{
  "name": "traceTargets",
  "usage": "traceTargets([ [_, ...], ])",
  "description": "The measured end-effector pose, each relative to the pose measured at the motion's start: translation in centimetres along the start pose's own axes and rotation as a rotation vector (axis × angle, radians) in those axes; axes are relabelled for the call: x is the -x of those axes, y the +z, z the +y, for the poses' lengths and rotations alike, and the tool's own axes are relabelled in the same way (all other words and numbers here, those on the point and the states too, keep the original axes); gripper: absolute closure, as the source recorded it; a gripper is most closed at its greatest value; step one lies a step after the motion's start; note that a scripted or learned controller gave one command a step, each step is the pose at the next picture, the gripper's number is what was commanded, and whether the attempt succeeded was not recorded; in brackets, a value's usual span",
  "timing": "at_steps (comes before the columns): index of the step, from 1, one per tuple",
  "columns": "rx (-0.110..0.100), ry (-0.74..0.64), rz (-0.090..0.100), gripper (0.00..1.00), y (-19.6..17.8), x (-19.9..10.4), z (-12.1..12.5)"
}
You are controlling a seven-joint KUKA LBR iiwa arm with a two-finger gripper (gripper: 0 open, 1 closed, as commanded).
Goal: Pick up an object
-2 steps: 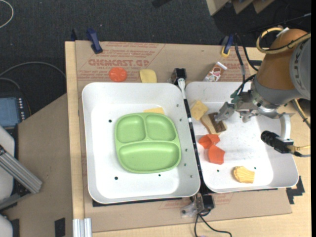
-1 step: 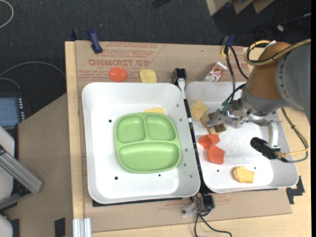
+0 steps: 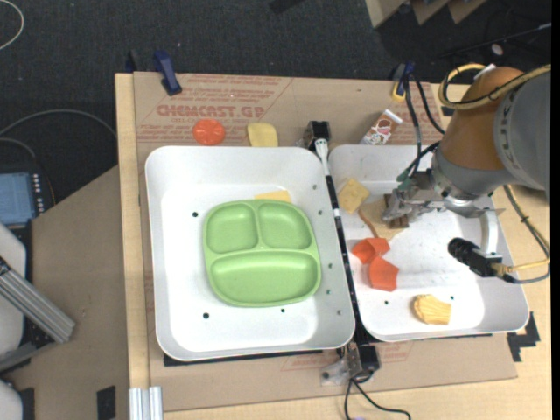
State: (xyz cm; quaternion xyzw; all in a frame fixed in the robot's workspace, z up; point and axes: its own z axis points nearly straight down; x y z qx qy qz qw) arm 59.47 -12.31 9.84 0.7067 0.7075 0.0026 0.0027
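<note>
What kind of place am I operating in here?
Likely a robotics lab bench: two white bins clamped on a cardboard-covered board, toy food like the green divided plate, loose cables.

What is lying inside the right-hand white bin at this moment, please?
In the right bin: a pale wedge, two orange-red blocks and a ridged yellow piece. The pincer hangs over a tan piece, covering most of it.

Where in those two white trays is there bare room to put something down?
The left bin has bare floor around the green divided plate, widest along its near and left sides. In the right bin, the near right stretch beyond the ridged yellow piece is bare. Its far left is crowded: gripper, pale yellow chunk, orange-red blocks.
</note>
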Motion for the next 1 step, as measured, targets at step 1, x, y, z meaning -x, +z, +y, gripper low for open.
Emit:
traceTargets([
  [1, -0.005, -0.002, 0.002, 1.00, -9.22, -3.80, -6.32],
])
